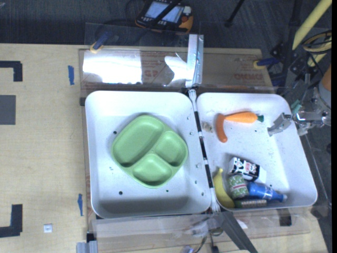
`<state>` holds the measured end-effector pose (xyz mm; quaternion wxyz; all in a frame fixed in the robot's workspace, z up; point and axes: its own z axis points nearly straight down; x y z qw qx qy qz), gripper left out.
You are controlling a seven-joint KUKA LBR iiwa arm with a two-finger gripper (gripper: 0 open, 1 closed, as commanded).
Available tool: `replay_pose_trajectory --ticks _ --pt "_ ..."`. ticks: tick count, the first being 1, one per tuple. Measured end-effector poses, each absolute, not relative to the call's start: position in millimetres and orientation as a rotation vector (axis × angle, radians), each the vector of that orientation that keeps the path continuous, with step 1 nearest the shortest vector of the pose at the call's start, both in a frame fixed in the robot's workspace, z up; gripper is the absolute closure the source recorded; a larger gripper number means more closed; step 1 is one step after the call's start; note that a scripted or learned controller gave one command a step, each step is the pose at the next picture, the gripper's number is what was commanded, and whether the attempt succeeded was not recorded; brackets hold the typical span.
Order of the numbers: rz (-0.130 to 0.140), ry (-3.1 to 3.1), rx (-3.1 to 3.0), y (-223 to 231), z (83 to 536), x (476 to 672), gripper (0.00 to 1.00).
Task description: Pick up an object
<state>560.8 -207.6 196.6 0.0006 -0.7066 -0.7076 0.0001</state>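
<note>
Orange carrot point(241, 118) lies just left of the gripper point(285, 122); whether that is wide or narrow, I cannot tell. Best to descend centred over the carrot's middle.

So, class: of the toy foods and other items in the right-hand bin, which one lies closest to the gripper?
The carrot, orange with a green tip, at the bin's far side. Its green end points toward the gripper; the banana, bottle and carton cluster at the near edge.

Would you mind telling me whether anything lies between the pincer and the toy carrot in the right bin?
Nothing visible does. The pincer hovers at the right bin's right edge, with bare white floor between it and the carrot.
</note>
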Motion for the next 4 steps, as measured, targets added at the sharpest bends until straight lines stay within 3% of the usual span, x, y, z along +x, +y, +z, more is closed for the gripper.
replay_pose_trajectory --ticks 1,2,4 --pt "-0.001 -2.198 -2.248 -187 163 613.6 0.00" --pt "-0.001 -2.580 -1.792 -182 164 566.1 0.00" --pt "-0.002 -2.617 -1.748 -204 131 655.8 0.00"
